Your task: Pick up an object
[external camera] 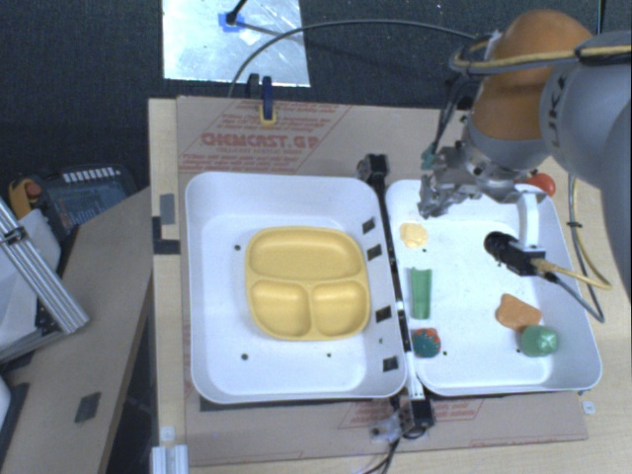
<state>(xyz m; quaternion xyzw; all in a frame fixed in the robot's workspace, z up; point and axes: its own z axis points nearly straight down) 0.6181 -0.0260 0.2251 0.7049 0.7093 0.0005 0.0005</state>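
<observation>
The left bin (212,299) holds a yellow tray (306,282) with three compartments, lying flat in its middle. The loose things are in the right bin (474,289). Near its far left corner is a small pale yellow lump (413,234). Nearer the camera, along the left wall, lies a flat green strip (421,292), and past it a teal ball with a red patch (426,342). Toward the near right corner, an orange wedge (517,311) sits just beside a round green ball (539,341).

The arm (523,77) reaches in from the right, and its jaws hang over the far left part of the right bin, just behind the pale yellow lump. I cannot tell how far apart they stand, nor whether they hold anything.

Both bins rest on a tan tabletop (276,136) printed with red lettering. Behind it is dark carpet with a shiny silver sheet (232,28). An aluminium rail (35,275) lies on a side table at far left.
</observation>
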